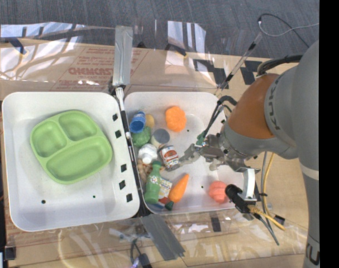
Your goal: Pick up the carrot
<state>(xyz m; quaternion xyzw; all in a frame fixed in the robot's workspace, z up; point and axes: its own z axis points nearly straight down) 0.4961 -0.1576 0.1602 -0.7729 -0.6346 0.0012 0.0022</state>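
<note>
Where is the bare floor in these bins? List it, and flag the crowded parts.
Free: left bin floor around the green plate, and the right bin between the orange ball and pink toy. Crowded: along the divider, from blue cup to carrot.

Arm [286,116] cut off at right edge, green bottle's [154,186] label too small to read

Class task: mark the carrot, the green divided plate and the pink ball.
carrot [180,187], camera view, mid-body.
green divided plate [74,162], camera view, floor of its large compartment.
pink ball [216,191], camera view, top surface.
</note>
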